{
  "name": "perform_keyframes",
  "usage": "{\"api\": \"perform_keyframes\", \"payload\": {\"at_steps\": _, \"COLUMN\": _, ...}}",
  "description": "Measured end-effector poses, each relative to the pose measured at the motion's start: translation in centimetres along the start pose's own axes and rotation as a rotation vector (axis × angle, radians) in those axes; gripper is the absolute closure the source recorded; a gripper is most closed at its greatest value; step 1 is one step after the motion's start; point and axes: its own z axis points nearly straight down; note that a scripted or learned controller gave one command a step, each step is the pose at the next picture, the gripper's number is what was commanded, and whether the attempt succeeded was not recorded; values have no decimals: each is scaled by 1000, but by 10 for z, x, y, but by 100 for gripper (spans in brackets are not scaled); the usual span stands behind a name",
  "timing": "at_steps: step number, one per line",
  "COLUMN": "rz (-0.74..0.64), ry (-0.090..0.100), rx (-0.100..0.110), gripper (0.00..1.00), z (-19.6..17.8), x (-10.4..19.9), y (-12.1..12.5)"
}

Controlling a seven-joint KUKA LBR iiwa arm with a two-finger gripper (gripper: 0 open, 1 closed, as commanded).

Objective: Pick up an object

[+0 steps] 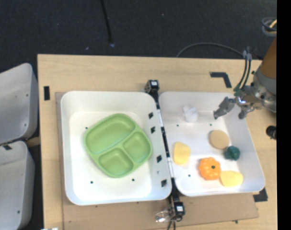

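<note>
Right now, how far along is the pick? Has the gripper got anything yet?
Nothing looks picked. The gripper hangs over the right bin near its far right side, nothing between its fingers. The tan piece, green ball, orange pumpkin and two yellow pieces lie in the bin. Descent, grasp and lift remain.

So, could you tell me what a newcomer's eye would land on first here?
Probably the green divided plate lying alone in the left bin. Next, the orange pumpkin among pale yellow and tan pieces in the right bin, with the hand hovering over that bin's far right corner.
</note>
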Motion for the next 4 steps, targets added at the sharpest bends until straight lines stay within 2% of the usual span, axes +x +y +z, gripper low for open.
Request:
{"api": "perform_keyframes", "payload": {"at_steps": 2, "rz": 4, "ry": 0, "rx": 1, "gripper": 0, "z": 112, "x": 0, "y": 9}}
{"api": "perform_keyframes", "payload": {"at_steps": 3, "rz": 6, "ry": -2, "rx": -7, "gripper": 100, "z": 97, "x": -2, "y": 10}}
{"api": "perform_keyframes", "payload": {"at_steps": 4, "rz": -5, "ry": -2, "rx": -10, "gripper": 100, "z": 32, "x": 1, "y": 13}}
